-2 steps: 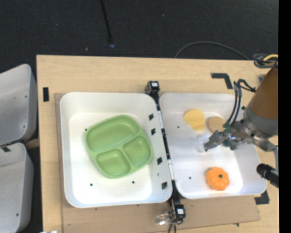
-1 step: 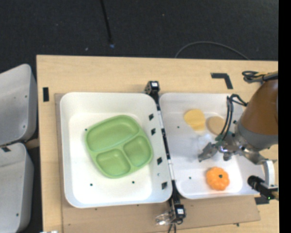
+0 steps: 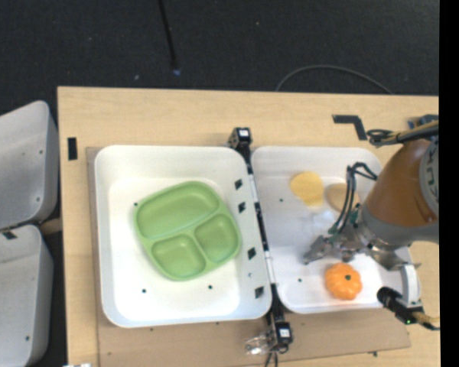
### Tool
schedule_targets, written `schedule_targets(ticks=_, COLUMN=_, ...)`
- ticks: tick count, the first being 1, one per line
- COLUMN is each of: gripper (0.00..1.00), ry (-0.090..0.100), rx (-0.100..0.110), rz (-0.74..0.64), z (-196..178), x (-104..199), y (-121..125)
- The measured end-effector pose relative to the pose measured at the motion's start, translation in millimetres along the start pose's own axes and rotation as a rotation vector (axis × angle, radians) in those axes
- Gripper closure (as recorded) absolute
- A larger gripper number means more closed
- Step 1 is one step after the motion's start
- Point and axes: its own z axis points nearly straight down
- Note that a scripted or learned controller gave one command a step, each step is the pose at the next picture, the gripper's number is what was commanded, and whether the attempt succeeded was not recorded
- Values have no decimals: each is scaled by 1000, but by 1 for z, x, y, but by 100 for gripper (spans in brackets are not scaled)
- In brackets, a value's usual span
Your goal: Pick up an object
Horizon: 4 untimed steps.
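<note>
**Centre over the pumpkin before closing**

The small orange plastic pumpkin [image 3: 343, 280] sits in the shallow white right-hand bin [image 3: 291, 293], with the two-finger metal gripper [image 3: 333, 249] just above it, fingers spread and empty. Lower straight down so both fingers straddle the pumpkin's rounded sides.

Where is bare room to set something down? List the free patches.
Left bin: bare floor rings the green divided plate, widest along its left and near sides. Right bin: free far-left corner. Crowded around the gripper, orange pumpkin and yellow piece.

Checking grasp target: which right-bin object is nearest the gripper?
The orange pumpkin, just below the gripper; the yellow piece lies farther up the bin.
</note>
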Motion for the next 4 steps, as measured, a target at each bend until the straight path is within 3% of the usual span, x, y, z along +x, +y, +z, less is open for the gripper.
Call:
schedule_targets(ticks=1, gripper=100, ry=-1, rx=-6, rz=8, z=-13, x=-1, y=1)
schedule_targets(ticks=3, gripper=100, ry=-3, rx=-11, rz=-5, z=-117, x=-1, y=3)
schedule_targets(ticks=4, gripper=100, ry=-1, rx=-6, rz=-4, z=-117, x=-2, y=4)
